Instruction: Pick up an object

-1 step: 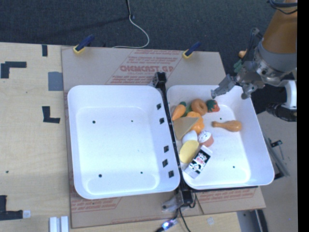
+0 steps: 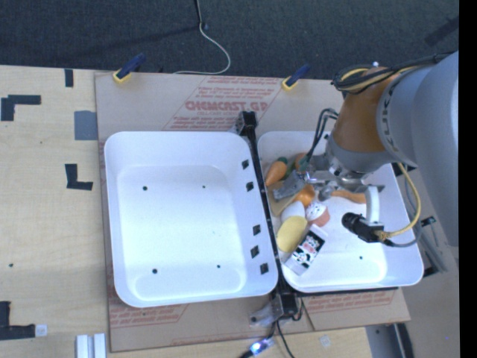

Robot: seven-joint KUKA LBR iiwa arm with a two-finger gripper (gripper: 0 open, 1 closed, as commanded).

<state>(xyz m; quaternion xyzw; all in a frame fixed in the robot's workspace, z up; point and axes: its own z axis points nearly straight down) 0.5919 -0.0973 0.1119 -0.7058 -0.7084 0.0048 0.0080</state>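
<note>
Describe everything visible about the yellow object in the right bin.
The yellow object is a smooth, rounded, pale yellow lump, lemon-like, looking like plastic or foam. It lies in the right bin against the wall nearest the left bin. A small black-and-white card lies against its lower right side, and a whitish rounded piece sits just above it. The gripper is higher up, over the orange items, not on it.

Left bin (image 2: pixel 123 222): shallow, white.
Cardboard sheet (image 2: pixel 216 104): beneath both bins, red print.
Clamps (image 2: pixel 128 67): blue-yellow, at sheet's far edge.
Cable (image 2: pixel 212 39): thin, over dark carpet.
</note>
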